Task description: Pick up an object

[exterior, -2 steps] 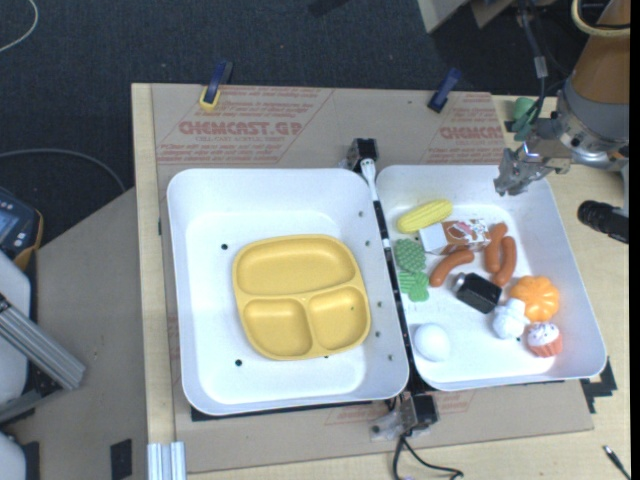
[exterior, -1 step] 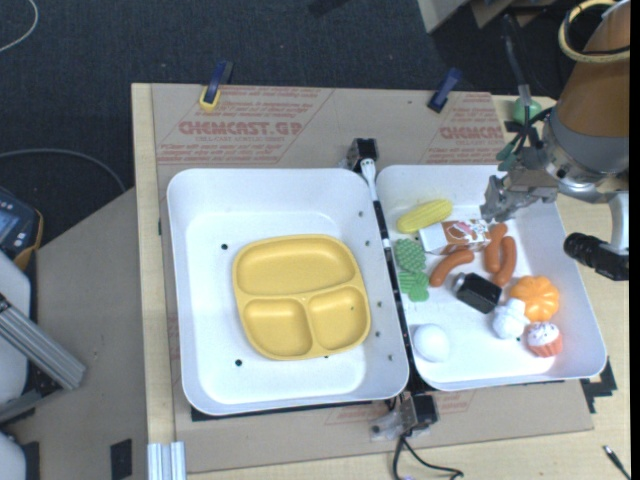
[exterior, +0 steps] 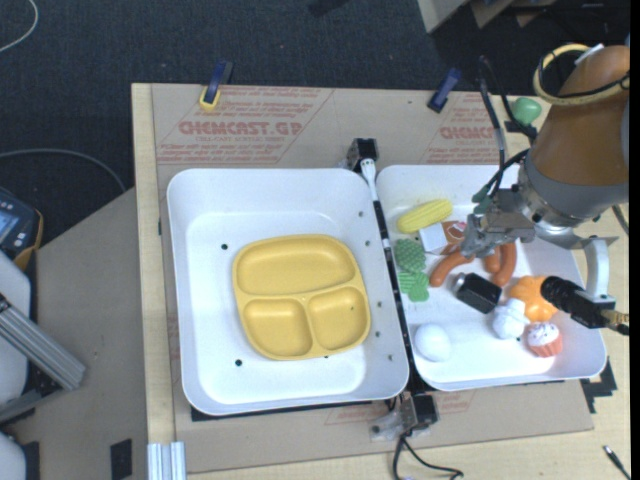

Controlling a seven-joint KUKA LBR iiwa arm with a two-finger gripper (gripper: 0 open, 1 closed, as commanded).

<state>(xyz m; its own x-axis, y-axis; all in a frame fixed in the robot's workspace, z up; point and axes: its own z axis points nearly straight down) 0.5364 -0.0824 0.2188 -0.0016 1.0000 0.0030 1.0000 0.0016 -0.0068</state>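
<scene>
Left bin holds a yellow divided plate, margins bare; right bin is crowded; gripper hovers over orange sausages right of the plate, jaw state indiscernible; corn lies just beyond.

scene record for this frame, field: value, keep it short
left bin: holds a yellow divided tray
right bin: holds corn cob, green toy, white ball, black block, orange sausage-like toys, cupcake
arm: reaches in from the right, over the right bin
pincer: low over the orange sausage-like toys near the middle of the right bin
held object: none visibly between the fingers
</scene>
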